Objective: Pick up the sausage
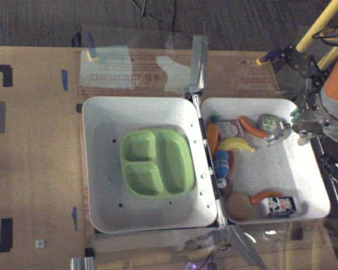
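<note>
On the bench: two white bins side by side, left bin (101, 207), right bin (304, 179).
Left bin: green divided plate (158, 162) lying at its middle.
Right bin, far end: sausage (252, 127), tilted, between a small packet (230, 129) and a grey-green lump (268, 121).
Right bin, left wall: carrot (212, 138), banana (236, 145), blue bottle (221, 165).
Right bin, near end: brown round item (240, 205), second sausage (265, 196), milk carton (280, 206).
Arm: enters from the right.
Gripper (279, 135): over the far right of the right bin, just beside the lump, near the far sausage.
Claw state: cannot tell; too blurred.
</note>
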Controlling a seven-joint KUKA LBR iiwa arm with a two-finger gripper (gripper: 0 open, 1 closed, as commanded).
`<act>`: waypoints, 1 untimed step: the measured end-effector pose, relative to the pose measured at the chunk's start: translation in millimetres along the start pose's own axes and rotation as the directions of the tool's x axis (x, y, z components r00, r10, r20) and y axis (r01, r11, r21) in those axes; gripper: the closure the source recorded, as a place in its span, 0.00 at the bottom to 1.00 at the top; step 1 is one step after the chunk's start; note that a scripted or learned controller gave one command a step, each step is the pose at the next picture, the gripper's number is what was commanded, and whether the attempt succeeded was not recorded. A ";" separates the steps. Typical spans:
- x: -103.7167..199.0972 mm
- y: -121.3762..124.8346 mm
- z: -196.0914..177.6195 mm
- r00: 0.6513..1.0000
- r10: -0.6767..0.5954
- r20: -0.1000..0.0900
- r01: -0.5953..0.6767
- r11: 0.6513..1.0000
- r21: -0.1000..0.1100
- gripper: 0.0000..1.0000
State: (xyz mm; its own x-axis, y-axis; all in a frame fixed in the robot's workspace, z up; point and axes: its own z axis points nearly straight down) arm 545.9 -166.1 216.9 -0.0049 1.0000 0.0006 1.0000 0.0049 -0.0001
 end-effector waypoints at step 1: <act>-15.8 58.6 130.2 0.998 -0.062 0.003 0.062 0.998 -0.006 0.00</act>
State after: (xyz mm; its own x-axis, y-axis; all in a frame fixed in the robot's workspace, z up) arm 604.6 -181.5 86.7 -0.0672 0.9977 -0.0020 0.9977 0.0672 0.0057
